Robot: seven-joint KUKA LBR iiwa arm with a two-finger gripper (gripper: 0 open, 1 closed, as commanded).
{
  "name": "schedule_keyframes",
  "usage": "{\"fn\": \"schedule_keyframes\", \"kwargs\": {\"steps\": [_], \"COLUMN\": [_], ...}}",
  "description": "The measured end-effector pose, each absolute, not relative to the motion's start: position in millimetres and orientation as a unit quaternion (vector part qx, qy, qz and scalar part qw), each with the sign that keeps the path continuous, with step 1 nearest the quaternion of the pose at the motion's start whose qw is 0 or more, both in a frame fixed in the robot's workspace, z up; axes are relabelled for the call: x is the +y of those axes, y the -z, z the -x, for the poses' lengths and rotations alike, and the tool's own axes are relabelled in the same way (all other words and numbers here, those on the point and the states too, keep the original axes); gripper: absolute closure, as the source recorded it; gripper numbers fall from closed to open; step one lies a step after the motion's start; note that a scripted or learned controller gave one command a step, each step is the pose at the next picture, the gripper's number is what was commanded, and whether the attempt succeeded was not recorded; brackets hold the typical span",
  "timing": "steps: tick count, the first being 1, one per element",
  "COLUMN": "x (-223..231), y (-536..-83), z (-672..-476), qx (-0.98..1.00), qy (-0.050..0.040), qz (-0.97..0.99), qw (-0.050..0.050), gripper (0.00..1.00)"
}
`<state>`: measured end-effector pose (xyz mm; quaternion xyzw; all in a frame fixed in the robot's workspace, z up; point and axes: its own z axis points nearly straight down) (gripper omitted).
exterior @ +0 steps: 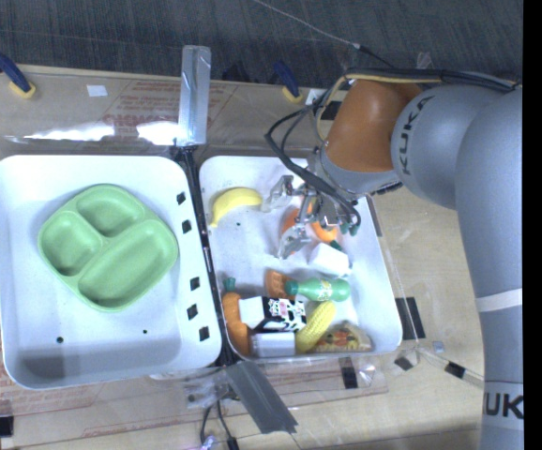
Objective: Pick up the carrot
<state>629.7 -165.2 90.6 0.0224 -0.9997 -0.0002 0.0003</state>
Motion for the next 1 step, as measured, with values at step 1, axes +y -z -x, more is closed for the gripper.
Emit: {"fn": "schedule_keyframes", "kwargs": {"steps": [1], "x": [-162.9], "y": [-103.9], "z": [-632.5], "qx": [-1.0], "qy": [-0.0006], "qz": [-0.026], "qw": [-0.003], "gripper": [1.0]}}
